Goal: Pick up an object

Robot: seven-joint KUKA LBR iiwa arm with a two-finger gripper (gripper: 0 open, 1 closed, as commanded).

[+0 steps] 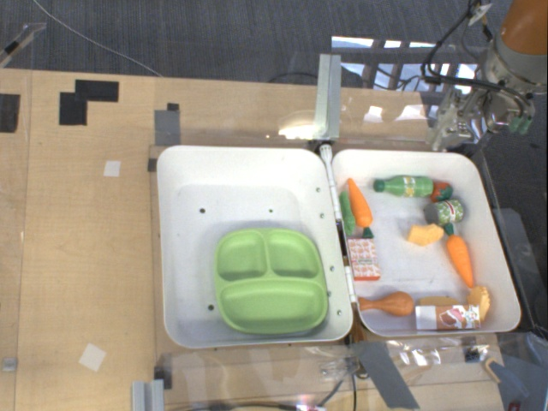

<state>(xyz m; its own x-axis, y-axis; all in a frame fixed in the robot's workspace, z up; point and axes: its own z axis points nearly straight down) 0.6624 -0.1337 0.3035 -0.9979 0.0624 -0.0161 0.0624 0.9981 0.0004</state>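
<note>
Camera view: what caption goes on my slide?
Robot gripper above the right bin of toy food; green plate in the left.

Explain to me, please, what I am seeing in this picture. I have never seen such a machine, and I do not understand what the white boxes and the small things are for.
One camera looks down at a slant on a wooden bench. The grey and orange machine at the top right is a robot arm; its gripper hangs above the far edge of the right bin and holds nothing. The left bin contains a green divided plate. The right bin holds toy food: a green bottle, two carrots, a small printed box and some others. The arm should pick one up.
</note>
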